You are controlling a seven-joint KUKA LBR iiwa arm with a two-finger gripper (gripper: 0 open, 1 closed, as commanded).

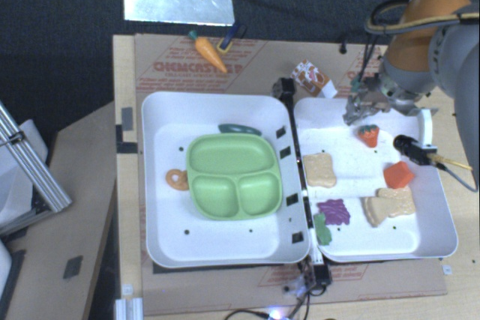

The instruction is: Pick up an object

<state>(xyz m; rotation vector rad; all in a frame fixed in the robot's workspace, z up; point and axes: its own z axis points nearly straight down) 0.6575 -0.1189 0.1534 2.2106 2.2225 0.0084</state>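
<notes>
The right bin (435,236) on the table holds a toast slice (321,170), an orange-red block (398,174), pale bread pieces (390,204), purple grapes (334,212) and a small green piece (322,228). In the left bin (161,161), a green divided plate (229,176) sits with an orange ring (177,180) just beside it. The gripper (358,112) hangs over the right bin's far end. A red toy (367,136), perhaps a strawberry, lies just beside it on the near side, apart from the other pieces. Whether the gripper is apart or together cannot be told.
</notes>
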